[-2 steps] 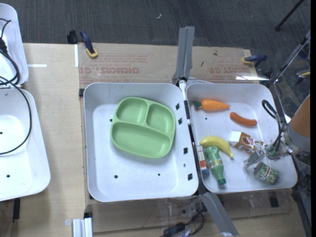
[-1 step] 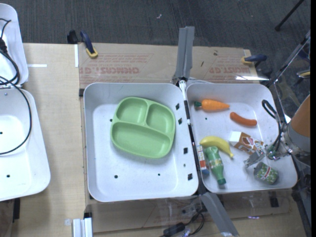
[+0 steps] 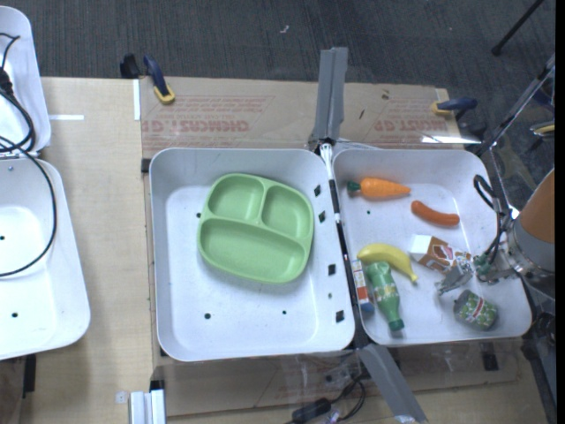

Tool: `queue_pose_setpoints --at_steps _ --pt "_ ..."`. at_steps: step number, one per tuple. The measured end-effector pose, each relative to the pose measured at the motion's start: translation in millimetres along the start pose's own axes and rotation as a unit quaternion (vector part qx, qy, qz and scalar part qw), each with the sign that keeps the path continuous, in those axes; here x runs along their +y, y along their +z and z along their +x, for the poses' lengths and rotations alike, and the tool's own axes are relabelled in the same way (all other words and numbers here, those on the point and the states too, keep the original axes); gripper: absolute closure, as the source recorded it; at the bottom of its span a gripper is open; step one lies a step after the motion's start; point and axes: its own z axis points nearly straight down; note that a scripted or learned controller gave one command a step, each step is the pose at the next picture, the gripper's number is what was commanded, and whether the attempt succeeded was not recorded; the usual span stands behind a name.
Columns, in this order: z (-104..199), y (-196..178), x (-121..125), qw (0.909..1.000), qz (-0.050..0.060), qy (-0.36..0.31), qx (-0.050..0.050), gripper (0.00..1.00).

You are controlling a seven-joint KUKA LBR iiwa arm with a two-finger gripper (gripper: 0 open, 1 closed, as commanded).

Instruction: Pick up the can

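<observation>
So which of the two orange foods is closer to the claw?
The plain orange sausage-shaped one. It lies further right in the right bin, nearer the claw. The other is the carrot with a green tip, up by the divider.

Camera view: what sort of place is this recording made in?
Probably a robot lab test bench: two white bins on a clamped cardboard sheet, toy food like a carrot, and a green divided plate, over dark carpet.

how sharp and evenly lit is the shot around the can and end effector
Camera view: light is soft and even, with faint shadows under the can and green bottle; mild glare on the white bin wall; the end effector looks small and slightly blurred, so its fine detail is lost.
</observation>
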Motion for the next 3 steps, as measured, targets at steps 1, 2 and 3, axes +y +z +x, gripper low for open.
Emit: queue_pose_setpoints --at_steps 1,2,3 --pt "-0.2 0.1 -0.6 1.0 0.001 -0.009 0.0 0.0" --pt "-0.4 0.2 -0.9 0.9999 0.001 -0.015 0.0 0.0" --pt "58.1 -96.6 16.1 0.9991 0.001 0.042 -0.005 0.0"
